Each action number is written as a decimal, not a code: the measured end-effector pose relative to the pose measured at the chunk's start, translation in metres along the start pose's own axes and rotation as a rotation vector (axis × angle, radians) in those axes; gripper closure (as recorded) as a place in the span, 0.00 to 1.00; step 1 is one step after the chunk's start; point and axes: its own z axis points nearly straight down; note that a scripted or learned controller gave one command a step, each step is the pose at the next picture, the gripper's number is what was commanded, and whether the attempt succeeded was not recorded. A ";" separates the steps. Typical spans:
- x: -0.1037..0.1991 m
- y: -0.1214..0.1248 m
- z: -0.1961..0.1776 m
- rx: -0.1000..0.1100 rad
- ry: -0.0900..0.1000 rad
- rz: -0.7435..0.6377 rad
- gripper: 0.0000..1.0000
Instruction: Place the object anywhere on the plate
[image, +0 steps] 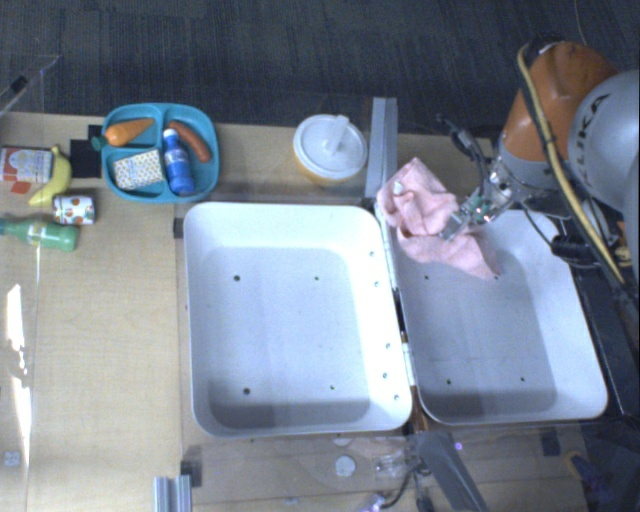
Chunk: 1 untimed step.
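Arm (570, 110) is reaching in from the right w/ its gripper (468, 222) sitting down at the pink cloth (432, 225), which is lying crumpled in the far left corner of the right bin (540, 340), part of it draping up over the bin's rim by the divider. Gripper tip is touching the cloth's right side; can't tell whether the gripper is apart, together or clamped on the fabric, too small and blurred there. Left bin (290, 320) is sitting just beside the right one, rims touching along the middle. Behind the bins, a white lidded cup (330, 148) on a yellow base is standing near the cloth's corner, just left of a grey upright post (381, 150). Further left on the bench, a blue divided plate (205, 140) is holding a carrot (130, 130), a blue bottle (177, 160), a hot dog-like piece (198, 143) and a speckled square item (136, 170). Plate is well apart from the cloth, w/ the cup, the post and the left bin's far corner lying between them. At the far left edge: a banana (52, 178), a small carton (25, 165), a small can (74, 209) and a green bottle (40, 234) on its side. Cables are trailing along the arm on the right.
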 end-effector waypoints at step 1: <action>0.008 0.005 -0.053 -0.001 0.000 -0.018 1.00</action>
